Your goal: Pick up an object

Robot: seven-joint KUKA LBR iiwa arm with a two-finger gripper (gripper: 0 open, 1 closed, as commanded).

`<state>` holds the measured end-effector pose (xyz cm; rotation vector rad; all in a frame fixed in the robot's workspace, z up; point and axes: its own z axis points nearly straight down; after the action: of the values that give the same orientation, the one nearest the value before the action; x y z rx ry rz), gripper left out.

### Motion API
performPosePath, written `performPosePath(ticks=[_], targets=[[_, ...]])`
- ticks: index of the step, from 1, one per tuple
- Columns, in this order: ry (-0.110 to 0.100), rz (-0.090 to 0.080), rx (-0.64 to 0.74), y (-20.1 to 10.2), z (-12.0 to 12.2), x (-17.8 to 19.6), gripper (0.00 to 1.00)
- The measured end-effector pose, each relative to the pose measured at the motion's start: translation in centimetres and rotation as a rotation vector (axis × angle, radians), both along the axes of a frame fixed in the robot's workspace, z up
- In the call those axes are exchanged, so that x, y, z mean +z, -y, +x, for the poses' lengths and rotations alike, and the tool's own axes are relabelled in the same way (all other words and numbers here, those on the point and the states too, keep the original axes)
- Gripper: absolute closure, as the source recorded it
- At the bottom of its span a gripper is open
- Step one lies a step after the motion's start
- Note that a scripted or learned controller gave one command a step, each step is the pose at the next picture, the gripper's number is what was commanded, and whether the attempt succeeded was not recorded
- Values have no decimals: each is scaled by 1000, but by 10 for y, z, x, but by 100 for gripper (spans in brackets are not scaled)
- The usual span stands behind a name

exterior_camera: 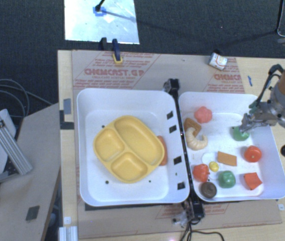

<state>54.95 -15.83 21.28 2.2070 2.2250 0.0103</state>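
Left bin (85, 149): white, shallow, left-centre of the frame; one yellow divided tray (128, 148) with three compartments, lying at a slant in its middle.
Orange-red piece (162, 150): one, tucked against the tray's right edge, mostly hidden; kind not readable.
Right bin (278, 187): white, right of centre, holding the toy food.
Count, right bin, left to right: one croissant-like pastry (194, 136); two reddish round pieces, one at the upper left (203, 115) and one at the lower left (200, 172); one dark brown round piece (208, 189); one small yellow piece (213, 166); one orange wedge (227, 158); two green pieces, one at the bottom (227, 179) and one under the gripper (239, 133); one red tomato-like ball (253, 154); one orange-red block (252, 181).
Gripper (246, 126): upper right of the right bin, low over the upper green piece; whether the fingertips are parted or closed cannot be told from this angle.
Target, as judged: the upper green piece, near the bin's upper right, apart from its neighbours.
Doing it well: centre the tips across the piece, go fully down before closing, lift straight up; the tomato-like ball lies just below, so avoid drifting that way.
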Motion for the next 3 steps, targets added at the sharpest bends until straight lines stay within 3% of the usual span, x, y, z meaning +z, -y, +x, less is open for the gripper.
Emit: performPosePath(ticks=[1, 2, 3], targets=[[-7, 0, -5, 3, -1, -6, 0], [-12, 0, -11, 49, -23, -60, 0], [-10, 2, 0, 1, 13, -132, 0]])
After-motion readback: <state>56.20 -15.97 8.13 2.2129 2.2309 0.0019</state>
